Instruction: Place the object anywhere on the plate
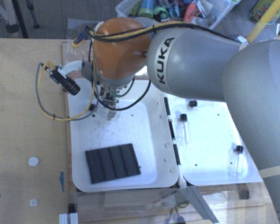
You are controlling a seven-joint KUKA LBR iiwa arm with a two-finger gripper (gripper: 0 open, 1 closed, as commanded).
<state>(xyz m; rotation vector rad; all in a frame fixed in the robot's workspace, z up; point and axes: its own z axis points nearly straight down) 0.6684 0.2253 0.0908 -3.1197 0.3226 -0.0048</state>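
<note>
Over the left bin [79, 125] hangs the pincer [110, 107], grip state hidden under the wrist. Could miss the ridged dark plate [113, 163] lying well apart, nearer the front rim

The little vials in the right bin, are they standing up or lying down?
Lying down. Both vials rest flat on the right bin's floor, their black caps pointing toward the far side.

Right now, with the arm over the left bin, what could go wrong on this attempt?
1. The gripper hangs over the far end of the left bin, well away from the dark ribbed plate, and nothing shows between its fingers, so it may carry nothing.
2. The clear vials lie in the right bin; they look slippery.
3. The loose yellow cable could snag.
</note>
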